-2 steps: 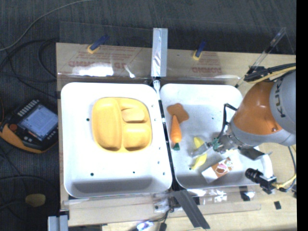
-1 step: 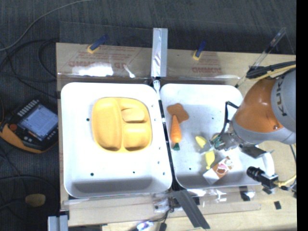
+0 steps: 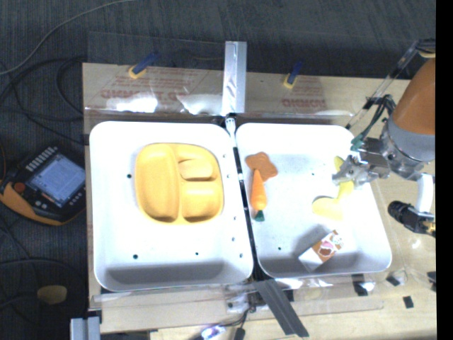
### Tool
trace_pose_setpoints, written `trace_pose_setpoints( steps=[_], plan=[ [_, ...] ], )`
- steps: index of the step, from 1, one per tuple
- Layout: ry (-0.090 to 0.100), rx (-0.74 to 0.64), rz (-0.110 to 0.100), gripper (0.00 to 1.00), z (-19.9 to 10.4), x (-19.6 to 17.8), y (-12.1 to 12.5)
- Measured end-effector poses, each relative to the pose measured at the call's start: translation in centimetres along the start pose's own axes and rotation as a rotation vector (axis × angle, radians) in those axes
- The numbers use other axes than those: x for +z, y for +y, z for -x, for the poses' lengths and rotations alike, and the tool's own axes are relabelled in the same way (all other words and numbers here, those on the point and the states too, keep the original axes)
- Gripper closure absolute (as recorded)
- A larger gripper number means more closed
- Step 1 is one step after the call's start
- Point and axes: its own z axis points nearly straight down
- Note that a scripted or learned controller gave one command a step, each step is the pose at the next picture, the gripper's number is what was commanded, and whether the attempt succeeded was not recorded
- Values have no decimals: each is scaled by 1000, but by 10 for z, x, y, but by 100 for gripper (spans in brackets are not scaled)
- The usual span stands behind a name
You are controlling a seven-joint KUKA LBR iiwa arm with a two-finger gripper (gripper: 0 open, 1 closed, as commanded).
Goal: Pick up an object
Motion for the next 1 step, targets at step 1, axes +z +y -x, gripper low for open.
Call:
trace_pose_setpoints(
  steps=[1],
  plan=[
    [1, -103, -1, 100, -18, -16, -46]
  ],
)
